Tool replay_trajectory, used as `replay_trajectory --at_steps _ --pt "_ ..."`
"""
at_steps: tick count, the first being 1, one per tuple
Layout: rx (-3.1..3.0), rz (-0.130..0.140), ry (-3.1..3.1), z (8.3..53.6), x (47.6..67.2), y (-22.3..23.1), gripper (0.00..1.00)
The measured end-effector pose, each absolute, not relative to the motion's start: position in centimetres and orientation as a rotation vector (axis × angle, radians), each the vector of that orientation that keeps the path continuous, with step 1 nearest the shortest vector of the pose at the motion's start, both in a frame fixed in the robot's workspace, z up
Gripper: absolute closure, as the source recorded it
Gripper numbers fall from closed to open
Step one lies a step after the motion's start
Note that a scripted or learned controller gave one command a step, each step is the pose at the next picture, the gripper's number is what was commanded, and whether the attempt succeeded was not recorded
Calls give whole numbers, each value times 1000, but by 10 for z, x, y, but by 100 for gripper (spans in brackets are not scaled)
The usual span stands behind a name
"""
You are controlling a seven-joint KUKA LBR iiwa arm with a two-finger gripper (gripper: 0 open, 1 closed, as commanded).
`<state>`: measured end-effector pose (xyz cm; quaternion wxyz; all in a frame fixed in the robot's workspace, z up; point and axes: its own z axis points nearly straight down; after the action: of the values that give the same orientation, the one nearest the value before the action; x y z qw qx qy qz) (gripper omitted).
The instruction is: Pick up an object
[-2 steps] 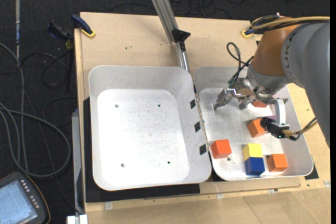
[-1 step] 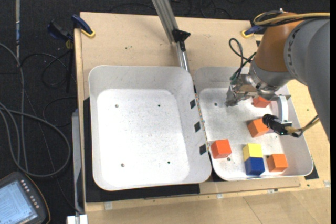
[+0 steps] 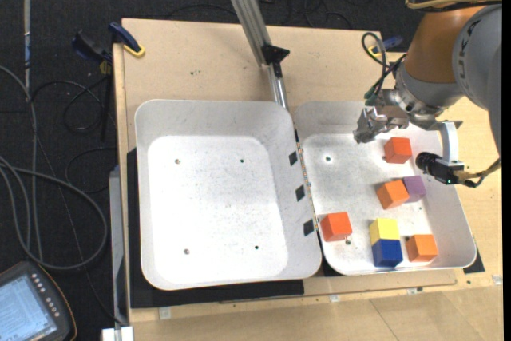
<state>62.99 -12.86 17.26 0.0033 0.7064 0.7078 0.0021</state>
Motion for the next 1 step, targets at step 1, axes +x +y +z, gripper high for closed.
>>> replay_trajectory --at_steps 1 --pt "2214 6 2221 217 629 -123 100"
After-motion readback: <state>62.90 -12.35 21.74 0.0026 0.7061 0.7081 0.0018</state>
